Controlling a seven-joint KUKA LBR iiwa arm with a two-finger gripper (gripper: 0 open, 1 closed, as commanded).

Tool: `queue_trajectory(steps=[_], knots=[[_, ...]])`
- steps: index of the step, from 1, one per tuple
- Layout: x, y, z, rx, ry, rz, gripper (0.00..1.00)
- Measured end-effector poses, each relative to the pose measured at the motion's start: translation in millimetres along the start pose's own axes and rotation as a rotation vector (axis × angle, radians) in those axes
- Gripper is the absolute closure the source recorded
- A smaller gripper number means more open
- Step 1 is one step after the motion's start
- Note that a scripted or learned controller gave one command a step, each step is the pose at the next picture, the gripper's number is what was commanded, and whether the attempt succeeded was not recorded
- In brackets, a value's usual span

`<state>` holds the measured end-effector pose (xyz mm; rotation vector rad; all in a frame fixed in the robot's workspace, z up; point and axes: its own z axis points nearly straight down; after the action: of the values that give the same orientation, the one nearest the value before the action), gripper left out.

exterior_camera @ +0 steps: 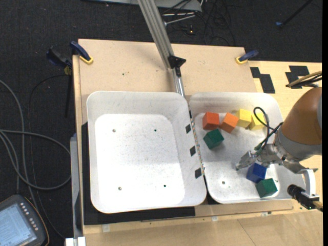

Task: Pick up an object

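The right bin [225, 188] holds several blocks. Along its far side lie a red-orange block [210, 120], an orange block [230, 121] and a yellow block [245, 118], with a dark green block [213, 138] just in front of them. Near the front right corner sit a blue block [256, 172] and a second green block [267, 187]. My gripper [254, 160] is low over the bin, right above the blue block's far edge and partly covering it. The blue block appears to rest on the bin floor.
The left bin [136, 147] lies beside the right one, their rims meeting at the middle. A metal pole [159, 29] slants in from the back to the bins' shared edge. Clamps [82, 53] hold the bench's back corners.
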<state>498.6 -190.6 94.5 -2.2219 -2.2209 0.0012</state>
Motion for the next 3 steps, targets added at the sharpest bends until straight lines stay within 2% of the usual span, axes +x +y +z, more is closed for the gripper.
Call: queue_trajectory(steps=[1,2,3], knots=[[0,1,-11,-0.004,0.0,0.0,1.0],[-1,0,-74,-0.007,-0.002,-0.003,1.0],[3,5,-119,-0.007,-0.002,-0.004,1.0]])
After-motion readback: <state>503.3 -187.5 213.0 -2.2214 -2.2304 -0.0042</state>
